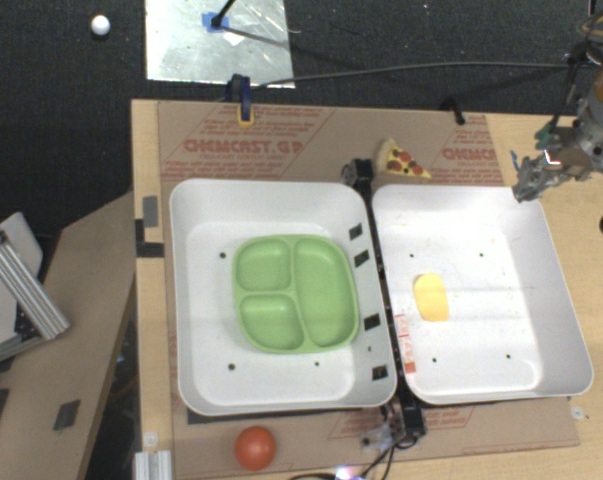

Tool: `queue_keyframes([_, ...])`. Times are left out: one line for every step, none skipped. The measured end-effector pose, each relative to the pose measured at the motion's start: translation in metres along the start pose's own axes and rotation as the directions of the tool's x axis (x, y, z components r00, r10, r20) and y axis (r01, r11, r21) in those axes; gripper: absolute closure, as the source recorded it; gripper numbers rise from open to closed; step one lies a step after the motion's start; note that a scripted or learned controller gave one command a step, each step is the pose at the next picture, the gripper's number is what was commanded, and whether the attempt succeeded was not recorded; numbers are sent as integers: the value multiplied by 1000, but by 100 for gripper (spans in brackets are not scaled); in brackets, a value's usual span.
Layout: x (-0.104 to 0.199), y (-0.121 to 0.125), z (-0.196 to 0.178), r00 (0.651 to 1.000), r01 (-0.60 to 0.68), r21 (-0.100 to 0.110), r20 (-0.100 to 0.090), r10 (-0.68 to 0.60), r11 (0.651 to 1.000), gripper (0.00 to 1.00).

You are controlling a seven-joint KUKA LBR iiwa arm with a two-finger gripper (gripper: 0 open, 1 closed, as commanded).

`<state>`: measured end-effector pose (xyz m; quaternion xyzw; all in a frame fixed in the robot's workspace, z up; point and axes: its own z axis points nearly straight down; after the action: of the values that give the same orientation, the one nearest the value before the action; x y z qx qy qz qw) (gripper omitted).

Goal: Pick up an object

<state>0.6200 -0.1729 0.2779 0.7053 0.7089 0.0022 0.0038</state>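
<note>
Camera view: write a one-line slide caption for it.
Gripper hovers at the far corner of the right bin, which holds a yellow object; a green divided tray fills the left bin.

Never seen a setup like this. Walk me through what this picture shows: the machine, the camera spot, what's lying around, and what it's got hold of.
The one camera hangs above a bench and looks down at a slant. At the right edge is the end of a grey robot arm; its gripper hangs by the far right corner of the right bin, with nothing visibly between its fingers. Two shallow white bins sit side by side. The left bin holds a green divided plate. The right bin holds a small yellow object. Outside the bins, a toy pizza slice lies behind them and a red-orange ball in front.
</note>
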Motion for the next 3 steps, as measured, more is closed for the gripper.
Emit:
queue_keyframes([56,0,-3,1000,4,6,-3,-4,1000,100])
queue_keyframes([99,3,2,1000,4,6,-3,-3,1000,100])
queue_keyframes([156,1,2,1000,4,7,-3,-4,1000,100])
